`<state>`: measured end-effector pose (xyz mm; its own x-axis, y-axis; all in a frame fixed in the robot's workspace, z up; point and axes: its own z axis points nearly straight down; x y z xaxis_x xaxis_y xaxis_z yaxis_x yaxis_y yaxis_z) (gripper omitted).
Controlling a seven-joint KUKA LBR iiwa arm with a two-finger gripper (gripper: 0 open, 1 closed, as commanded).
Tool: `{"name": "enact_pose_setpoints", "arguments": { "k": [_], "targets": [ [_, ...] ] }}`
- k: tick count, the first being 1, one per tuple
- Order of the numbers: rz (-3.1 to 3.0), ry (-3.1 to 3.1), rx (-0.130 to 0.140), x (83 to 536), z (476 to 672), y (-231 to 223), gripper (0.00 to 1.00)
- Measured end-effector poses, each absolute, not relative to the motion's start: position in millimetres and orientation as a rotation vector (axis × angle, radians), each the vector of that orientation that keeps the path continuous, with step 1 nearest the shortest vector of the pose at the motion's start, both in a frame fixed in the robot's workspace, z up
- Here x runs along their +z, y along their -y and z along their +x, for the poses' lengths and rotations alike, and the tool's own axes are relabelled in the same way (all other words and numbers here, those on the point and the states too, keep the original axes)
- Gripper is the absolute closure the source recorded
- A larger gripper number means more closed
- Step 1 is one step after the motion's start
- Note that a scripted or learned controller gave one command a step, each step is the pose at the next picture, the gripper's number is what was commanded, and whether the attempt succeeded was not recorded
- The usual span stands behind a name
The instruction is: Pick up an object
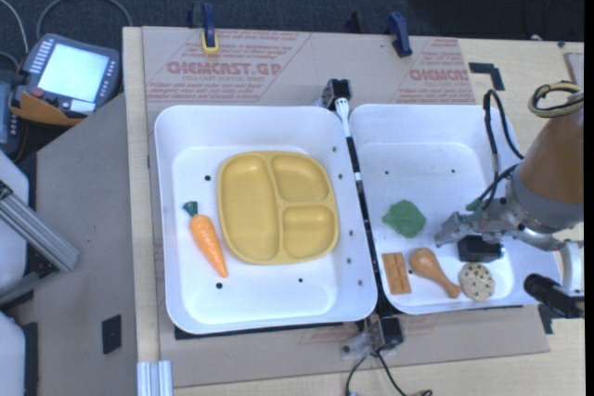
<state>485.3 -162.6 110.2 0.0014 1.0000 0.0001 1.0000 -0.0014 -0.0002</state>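
On the worktop [278, 60] I see the left bin [176, 199] with a yellow divided plate [277, 206] and, just beside it on the left, a toy carrot [208, 243]. The arm [557, 172] reaches over the right bin [418, 130]. Its gripper [480, 246] hangs low above the bin floor; if it is wide or narrow I cannot tell. Near it lie a green leaf [405, 218], a drumstick [432, 269], a wafer [395, 273] and a cookie [476, 281], none held.
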Motion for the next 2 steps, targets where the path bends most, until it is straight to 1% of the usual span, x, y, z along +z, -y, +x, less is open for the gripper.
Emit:
{"name": "enact_pose_setpoints", "arguments": {
  "k": [1, 2],
  "targets": [
    [-2.235, 2.227, -0.004, 124.4, 487.6, 165.0, 1.0],
    [-2.224, 2.228, -0.004, 169.1, 493.6, 160.4, 1.0]
  ]
}}
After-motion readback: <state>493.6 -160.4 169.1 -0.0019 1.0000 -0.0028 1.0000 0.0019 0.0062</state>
